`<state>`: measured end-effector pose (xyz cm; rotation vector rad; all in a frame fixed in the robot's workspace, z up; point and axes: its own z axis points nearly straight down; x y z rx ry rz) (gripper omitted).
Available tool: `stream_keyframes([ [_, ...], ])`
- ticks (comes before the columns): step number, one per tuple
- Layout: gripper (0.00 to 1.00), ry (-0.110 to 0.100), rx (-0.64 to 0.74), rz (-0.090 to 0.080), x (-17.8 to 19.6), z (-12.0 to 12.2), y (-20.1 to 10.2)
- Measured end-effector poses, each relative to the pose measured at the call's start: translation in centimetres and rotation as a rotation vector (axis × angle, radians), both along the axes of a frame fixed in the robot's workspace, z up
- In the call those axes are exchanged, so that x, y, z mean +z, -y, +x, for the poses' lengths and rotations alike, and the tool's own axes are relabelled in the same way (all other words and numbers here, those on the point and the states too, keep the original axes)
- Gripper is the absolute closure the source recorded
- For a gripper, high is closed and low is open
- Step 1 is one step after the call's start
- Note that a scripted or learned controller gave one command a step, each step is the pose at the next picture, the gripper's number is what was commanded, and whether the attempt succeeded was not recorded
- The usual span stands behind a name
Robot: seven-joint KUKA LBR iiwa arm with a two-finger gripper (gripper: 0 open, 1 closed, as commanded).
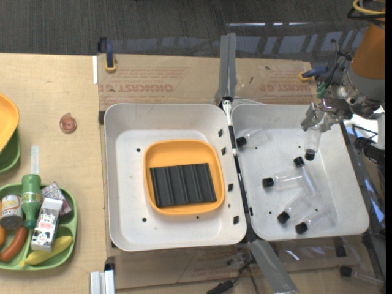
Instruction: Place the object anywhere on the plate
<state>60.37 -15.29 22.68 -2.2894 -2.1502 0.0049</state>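
1. Currently the gripper (316, 119) hangs at the upper right of the frame, over the far right part of the right bin (343, 222). A clear tube with a black cap (311, 146) hangs straight down from it, cap lowest.

2. Its fingers look drawn in around the top of that tube, so it seems to have hold of it. The tube's upright pose, unlike the others lying flat, supports that reading, though the contact itself is small and hard to make out.

3. Several more clear tubes (293, 179) lie scattered on the floor of the right bin, toward the centre and lower right of the frame. They sit at loose angles, probably as dropped stock waiting to be picked.

4. An orange plate (184, 152) sits in the middle of the left bin (122, 182), left of centre in the frame. A dark ribbed mat (182, 184) covers most of its inside, likely to stop round things rolling.

5. By my judgement the pick is made and the carry remains: the tube must cross the divider between the bins, leftward, before release over the plate.
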Motion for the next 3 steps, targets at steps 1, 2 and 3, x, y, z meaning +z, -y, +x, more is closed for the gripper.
stream_keyframes([
  [1, 1.0, 0.003, 0.254, -0.001, 1.7, 4.7, 6.4],
  [2, 1.0, 0.004, 0.492, -0.001, 5.2, 5.6, 6.8],
  [3, 1.0, 0.005, 0.725, -0.001, 12.2, 5.6, 6.9],
])
